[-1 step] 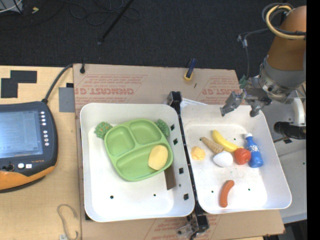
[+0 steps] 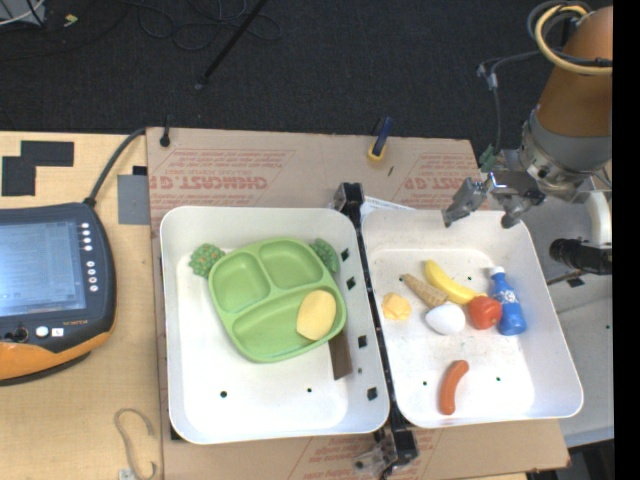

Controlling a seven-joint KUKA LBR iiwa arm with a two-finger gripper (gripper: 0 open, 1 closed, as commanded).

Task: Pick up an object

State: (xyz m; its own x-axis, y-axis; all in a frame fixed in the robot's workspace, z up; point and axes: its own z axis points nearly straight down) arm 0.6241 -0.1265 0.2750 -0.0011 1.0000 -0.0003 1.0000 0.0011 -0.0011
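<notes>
Sausage (image 2: 452, 386) lies below; pincer (image 2: 490, 204) spread wide, holding nothing.

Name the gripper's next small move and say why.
Probably lower toward the banana. The gripper hangs open above the back edge of the right bin, holding nothing, and the banana lies nearest, at the front of the cluster below it.

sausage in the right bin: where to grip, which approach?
Grip the sausage across its narrow middle, coming straight down with fingers either side of its long axis. It lies flat, alone on bare floor of the right bin, so both sides look free. The gripper is open at the far rim.
</notes>
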